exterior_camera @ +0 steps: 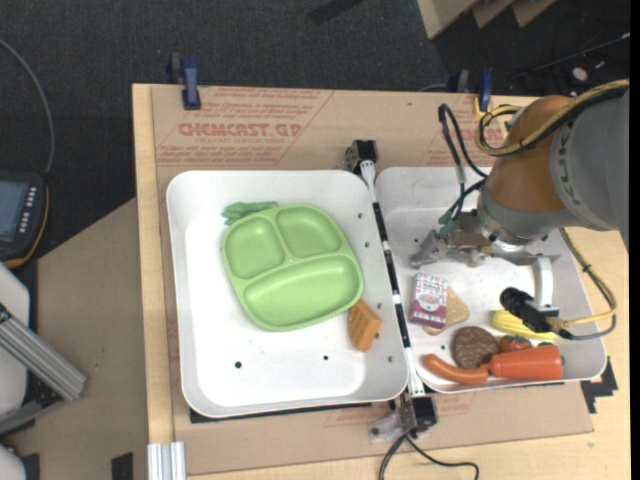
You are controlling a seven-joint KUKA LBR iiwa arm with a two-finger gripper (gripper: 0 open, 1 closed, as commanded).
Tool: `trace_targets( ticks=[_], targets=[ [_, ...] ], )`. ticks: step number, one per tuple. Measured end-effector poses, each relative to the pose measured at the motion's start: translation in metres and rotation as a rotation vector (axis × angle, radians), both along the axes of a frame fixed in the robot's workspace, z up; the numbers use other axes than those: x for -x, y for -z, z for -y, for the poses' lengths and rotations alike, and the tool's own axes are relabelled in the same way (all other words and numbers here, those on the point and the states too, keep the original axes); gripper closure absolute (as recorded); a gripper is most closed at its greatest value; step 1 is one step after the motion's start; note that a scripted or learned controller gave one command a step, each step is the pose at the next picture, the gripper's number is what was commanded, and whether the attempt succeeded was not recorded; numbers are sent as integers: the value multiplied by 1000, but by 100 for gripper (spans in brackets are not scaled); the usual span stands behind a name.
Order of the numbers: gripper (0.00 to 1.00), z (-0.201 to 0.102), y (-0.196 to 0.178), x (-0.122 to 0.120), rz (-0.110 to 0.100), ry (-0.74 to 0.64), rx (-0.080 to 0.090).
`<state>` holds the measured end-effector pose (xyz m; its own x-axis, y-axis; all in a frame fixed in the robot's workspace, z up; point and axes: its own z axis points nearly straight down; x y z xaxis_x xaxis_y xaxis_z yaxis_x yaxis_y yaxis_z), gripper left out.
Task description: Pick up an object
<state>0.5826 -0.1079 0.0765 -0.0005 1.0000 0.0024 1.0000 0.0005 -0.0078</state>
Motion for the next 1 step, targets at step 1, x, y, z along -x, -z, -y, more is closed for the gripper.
trace_targets(
  ticks=[1],
  targets=[
    [0, 5, -8, 46, 2, 3, 1]
  ],
)
